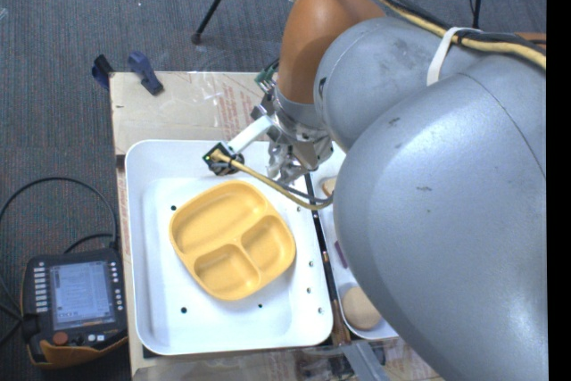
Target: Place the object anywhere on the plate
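Note:
A yellow plate (232,238) with three compartments lies in the left white bin (156,317), and nothing rests on it. My gripper (285,158) hangs over the back right part of that bin, just beyond the plate's far rim, under the orange band (317,31). I see nothing held in it. A beige rounded object (361,308) lies in the right bin, mostly under the arm. Another beige piece (328,186) peeks out beside the gripper.
A yellow cable (277,188) runs from a small black-and-yellow fitting (220,159) across the plate's far edge. The big grey arm (446,192) covers most of the right bin. A teach pendant (76,294) lies on the floor to the left, and blue clamps (143,71) sit on the bench's back corner.

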{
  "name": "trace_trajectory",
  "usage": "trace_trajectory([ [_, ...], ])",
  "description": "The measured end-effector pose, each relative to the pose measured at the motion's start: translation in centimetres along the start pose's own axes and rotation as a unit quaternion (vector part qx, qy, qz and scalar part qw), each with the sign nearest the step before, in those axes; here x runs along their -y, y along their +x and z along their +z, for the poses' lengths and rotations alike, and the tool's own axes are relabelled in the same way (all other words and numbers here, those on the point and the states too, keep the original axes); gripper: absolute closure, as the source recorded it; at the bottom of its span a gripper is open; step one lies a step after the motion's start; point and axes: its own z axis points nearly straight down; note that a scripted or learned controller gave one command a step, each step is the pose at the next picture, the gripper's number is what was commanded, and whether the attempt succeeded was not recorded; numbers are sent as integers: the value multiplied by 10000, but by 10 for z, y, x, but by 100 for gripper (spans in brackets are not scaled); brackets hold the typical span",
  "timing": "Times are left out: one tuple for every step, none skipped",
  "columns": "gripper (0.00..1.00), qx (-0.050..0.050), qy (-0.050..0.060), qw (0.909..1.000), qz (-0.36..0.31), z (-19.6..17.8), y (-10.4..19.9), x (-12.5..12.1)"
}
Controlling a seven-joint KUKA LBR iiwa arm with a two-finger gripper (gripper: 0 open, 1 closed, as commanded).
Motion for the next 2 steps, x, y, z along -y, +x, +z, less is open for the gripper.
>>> trace_trajectory([
  [100, 4, 15, 9946, 1039, 19, -43, -72],
  [100, -3, 6, 9857, 1683, 10, -43, -73],
])
